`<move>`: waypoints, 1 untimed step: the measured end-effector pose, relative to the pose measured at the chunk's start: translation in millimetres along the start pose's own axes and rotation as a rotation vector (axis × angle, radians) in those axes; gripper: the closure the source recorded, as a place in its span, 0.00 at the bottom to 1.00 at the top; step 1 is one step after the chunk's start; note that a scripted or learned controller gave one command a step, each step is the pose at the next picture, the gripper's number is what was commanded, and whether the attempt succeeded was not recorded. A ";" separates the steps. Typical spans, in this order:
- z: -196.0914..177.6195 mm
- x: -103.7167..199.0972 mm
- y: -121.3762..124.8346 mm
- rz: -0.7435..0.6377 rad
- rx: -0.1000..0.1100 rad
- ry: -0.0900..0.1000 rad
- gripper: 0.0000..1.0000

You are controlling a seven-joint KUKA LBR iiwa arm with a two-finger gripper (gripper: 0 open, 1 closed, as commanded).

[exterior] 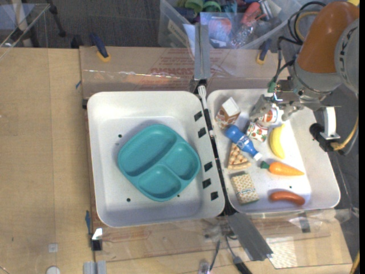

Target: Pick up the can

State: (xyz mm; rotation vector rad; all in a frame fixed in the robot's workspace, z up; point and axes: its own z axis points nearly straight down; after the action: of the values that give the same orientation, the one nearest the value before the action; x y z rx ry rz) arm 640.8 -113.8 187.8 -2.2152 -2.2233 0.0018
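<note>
Two shallow white bins are seen side by side at frame centre. In the left bin (102,153), a teal three-compartment plastic plate (158,161) is laid. The right bin (319,176) holds a small brown-and-white carton (228,112), a blue plastic bottle (242,141), a yellow banana (277,141), an orange carrot (283,168), a pizza slice (238,157), a tan cracker (244,187) and a red sausage (287,197). The white, red-patterned can (268,117) is located in the bin's upper middle, directly under the two-finger gripper (278,103). The jaw state cannot be told, and whether the can is touched cannot be told.
</note>
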 end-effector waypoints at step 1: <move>53.9 -79.6 25.3 0.162 -0.004 -0.003 0.00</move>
State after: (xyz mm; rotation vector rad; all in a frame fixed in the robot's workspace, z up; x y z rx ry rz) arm 666.2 -193.2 133.7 -2.3908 -2.0404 0.0010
